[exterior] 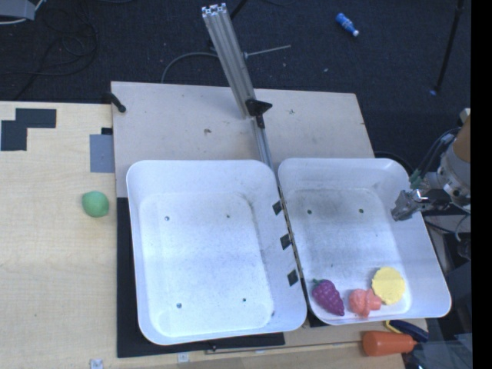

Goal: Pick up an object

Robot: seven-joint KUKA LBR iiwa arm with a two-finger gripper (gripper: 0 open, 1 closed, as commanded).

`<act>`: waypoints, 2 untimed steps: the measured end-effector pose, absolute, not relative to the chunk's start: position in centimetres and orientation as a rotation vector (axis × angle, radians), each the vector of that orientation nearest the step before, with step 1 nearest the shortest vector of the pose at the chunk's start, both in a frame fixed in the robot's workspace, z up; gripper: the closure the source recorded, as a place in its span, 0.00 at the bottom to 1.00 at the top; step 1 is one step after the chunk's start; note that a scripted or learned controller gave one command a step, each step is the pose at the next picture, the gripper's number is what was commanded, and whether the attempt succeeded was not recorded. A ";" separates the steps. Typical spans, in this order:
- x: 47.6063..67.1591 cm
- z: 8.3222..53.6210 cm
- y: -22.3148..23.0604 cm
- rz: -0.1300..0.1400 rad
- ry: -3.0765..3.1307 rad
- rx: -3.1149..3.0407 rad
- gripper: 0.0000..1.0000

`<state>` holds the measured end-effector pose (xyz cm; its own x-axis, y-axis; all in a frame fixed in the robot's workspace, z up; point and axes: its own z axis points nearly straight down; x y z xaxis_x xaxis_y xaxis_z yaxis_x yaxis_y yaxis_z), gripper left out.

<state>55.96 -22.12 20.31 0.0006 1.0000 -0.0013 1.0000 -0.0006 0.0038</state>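
Right bin (338, 177): purple grape bunch (328, 297), pink toy (364, 302) and yellow piece (389, 284) along its near edge.
Left bin (201, 177): white, beside it.
Gripper (403, 207): at right bin's right rim, grip unreadable.

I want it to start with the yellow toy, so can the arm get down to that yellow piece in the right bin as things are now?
Probably yes. The yellow toy lies open from above in the right bin, with the gripper at the bin's right rim. The orange toy sits close beside it, which may crowd the grasp.
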 end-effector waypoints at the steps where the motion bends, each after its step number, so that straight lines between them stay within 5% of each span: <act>1: 56.3 24.6 -21.7 0.003 2.219 2.219 1.00; 2: 57.0 23.4 -16.2 0.000 2.227 2.218 1.00</act>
<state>57.02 -16.18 23.43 -0.0038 1.0000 0.0012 1.0000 0.0038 -0.0009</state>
